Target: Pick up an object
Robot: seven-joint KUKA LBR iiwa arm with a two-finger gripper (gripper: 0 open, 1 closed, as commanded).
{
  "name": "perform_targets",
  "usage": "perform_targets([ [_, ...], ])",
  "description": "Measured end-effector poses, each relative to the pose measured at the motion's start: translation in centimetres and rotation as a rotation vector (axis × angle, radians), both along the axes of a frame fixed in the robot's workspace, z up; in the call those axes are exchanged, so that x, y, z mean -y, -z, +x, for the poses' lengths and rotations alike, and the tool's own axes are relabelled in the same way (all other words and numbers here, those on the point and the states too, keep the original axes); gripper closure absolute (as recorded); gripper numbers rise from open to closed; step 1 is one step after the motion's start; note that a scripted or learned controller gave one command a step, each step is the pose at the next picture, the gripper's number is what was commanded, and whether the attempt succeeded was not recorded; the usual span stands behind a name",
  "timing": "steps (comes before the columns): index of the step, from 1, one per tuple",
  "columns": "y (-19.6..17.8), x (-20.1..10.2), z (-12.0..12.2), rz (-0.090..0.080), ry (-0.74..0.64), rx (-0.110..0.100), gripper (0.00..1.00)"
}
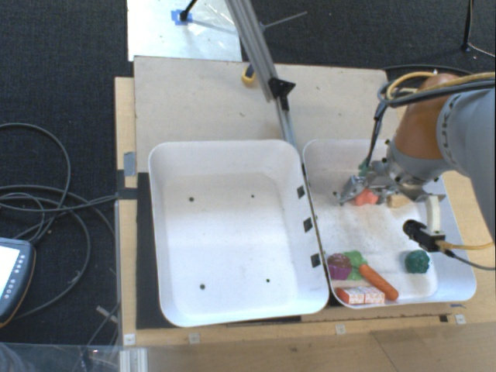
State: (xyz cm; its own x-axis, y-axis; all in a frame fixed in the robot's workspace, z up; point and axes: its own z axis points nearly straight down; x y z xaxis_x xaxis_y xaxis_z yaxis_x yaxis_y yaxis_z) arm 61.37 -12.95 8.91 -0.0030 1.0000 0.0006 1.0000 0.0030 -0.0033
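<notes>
Now tool (pixel 358 192) low beside orange-red object (pixel 366 198).

Arm (pixel 457 122) cut off at the right edge. End effector (pixel 358 191) partly masks an orange-red item (pixel 366 198); its identity is unclear. Screen device (pixel 12 273) cropped at left.

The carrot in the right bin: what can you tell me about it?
The carrot looks like a plastic toy: a smooth orange body with a leafy green top. It lies flat and slanted near the front of the right bin, green end up-left against a purple toy. A small red and white box lies just in front.
</notes>
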Motion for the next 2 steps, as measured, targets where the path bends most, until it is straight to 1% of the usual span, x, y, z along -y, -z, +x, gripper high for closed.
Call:
perform_targets([
  [1, -1.4, 0.1, 0.2, -0.001, 0.000, 0.007, 1.00],
  [2, -5.8, 0.2, 0.0, -0.001, 0.001, 0.008, 1.00],
])
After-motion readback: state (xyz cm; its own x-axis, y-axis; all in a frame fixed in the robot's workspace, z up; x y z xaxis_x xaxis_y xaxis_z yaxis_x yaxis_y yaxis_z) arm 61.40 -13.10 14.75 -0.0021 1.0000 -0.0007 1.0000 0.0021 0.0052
